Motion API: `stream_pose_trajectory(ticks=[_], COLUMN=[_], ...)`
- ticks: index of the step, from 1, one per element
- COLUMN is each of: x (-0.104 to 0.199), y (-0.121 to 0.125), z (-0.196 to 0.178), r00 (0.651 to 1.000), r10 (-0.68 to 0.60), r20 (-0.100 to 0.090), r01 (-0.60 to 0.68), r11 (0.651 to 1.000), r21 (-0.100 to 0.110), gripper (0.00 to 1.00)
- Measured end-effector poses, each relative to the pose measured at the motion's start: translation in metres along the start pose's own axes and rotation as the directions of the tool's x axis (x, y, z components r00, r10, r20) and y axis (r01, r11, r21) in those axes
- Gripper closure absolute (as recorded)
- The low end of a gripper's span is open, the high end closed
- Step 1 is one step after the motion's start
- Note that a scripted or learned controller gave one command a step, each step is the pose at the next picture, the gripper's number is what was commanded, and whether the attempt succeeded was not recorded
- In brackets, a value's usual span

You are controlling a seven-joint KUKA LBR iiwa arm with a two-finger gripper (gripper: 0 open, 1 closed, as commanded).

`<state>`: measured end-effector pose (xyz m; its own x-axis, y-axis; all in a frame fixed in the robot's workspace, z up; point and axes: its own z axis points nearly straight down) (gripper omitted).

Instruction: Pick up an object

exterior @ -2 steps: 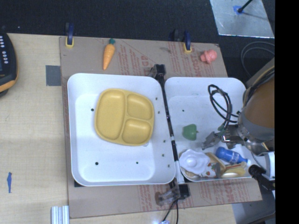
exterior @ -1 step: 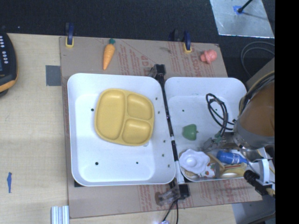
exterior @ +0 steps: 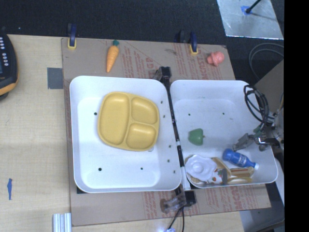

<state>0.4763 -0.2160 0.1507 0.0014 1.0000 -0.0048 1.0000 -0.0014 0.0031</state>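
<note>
The right bin (exterior: 207,93) holds a small green pepper-like object (exterior: 196,136) near its middle. Along the bin's front wall lie a blue bottle (exterior: 237,158), a white round object (exterior: 200,168) and a tan utensil (exterior: 235,177). My gripper (exterior: 251,144) hangs low over the bin's right side, just above and right of the blue bottle. It is open and holds nothing. The green object lies well to its left.
The left bin (exterior: 84,129) holds a yellow divided plate (exterior: 129,120). Behind the bins on the cardboard are a toy carrot (exterior: 112,57) and a pink object (exterior: 216,57). Black cables (exterior: 256,103) loop by the right bin's rim. A dark device (exterior: 7,64) sits far left.
</note>
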Motion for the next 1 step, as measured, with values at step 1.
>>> stream_pose_trajectory(ticks=[1], x=[0.0031], y=[-0.0001], z=[-0.0073], r00=[1.0], r10=[-0.004], r20=[-0.004], r01=[0.004], r11=[1.0], r21=[0.004], gripper=[1.0])
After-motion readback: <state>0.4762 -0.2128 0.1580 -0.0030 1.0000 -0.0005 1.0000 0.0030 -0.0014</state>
